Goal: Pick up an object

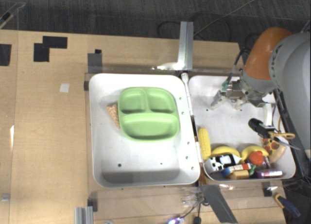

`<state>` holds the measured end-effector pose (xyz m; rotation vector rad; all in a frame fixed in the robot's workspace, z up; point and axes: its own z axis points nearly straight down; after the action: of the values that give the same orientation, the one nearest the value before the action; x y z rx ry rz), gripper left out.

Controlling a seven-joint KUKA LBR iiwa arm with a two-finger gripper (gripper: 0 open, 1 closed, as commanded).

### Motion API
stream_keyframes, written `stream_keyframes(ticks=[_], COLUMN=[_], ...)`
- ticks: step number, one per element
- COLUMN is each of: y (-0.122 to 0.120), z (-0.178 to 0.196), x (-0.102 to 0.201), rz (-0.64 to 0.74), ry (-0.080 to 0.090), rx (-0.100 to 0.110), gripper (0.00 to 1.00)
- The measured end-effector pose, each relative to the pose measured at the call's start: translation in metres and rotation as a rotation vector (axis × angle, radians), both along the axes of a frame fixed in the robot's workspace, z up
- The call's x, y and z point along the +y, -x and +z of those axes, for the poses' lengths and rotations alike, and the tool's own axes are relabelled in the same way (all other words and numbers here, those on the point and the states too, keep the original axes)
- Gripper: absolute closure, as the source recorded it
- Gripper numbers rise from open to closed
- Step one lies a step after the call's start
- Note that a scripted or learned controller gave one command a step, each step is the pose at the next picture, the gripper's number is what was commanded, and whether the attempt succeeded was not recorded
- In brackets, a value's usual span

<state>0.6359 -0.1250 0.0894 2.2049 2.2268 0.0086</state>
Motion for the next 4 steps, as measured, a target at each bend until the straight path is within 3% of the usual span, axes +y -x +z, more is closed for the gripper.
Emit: stream_keyframes(ticks=[1,2,3,4], y=[-0.035,0.013,-0.036,-0.007], z=[-0.001,0.001,-0.001,0.045], x=[0.024,0.033,0.033,0.028], rz=[0.095,0.112,0.164,-0.086], ry=[0.0,0.0,0.001,-0.002], rx=[0.001,-0.001,-0.001,0.006], gripper=[0.0,0.0,0.0,0.0])
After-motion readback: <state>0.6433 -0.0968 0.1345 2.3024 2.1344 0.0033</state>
